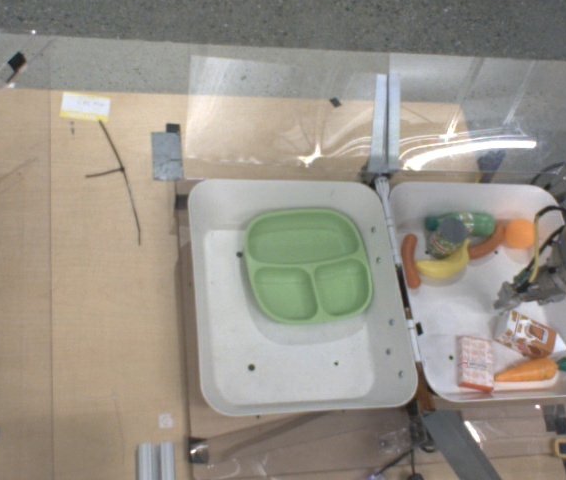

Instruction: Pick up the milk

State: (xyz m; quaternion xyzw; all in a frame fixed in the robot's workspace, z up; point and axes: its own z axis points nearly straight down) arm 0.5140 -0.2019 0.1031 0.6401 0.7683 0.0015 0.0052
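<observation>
While jaws (pixel 519 296) hover, milk carton (pixel 530 335) lies just below, untouched

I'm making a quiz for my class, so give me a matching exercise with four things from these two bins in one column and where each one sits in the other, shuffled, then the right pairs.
Things:
1. green divided plate
2. banana
3. carrot
4. orange

Places:
A. front edge of the right bin
B. far right corner area of the right bin
C. middle of the left bin
D. far left part of the right bin, beside a sausage

Pairs: 1-C, 2-D, 3-A, 4-B
</observation>
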